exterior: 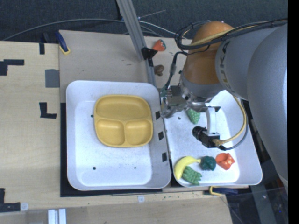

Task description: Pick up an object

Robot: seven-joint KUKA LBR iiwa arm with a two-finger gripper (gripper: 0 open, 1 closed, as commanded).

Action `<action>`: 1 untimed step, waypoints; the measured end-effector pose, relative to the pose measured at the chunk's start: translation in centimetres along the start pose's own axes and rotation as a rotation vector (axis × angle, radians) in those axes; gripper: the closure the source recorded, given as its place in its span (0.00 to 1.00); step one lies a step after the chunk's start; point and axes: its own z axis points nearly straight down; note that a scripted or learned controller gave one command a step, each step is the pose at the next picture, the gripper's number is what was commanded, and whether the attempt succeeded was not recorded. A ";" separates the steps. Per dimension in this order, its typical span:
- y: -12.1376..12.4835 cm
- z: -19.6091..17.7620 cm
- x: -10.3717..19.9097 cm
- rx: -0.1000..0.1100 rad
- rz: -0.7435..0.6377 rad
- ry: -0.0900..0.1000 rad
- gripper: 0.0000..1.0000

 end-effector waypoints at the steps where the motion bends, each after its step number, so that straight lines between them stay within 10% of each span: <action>1: 0.5 -1.5 5.4 0.000 0.000 0.000 1.00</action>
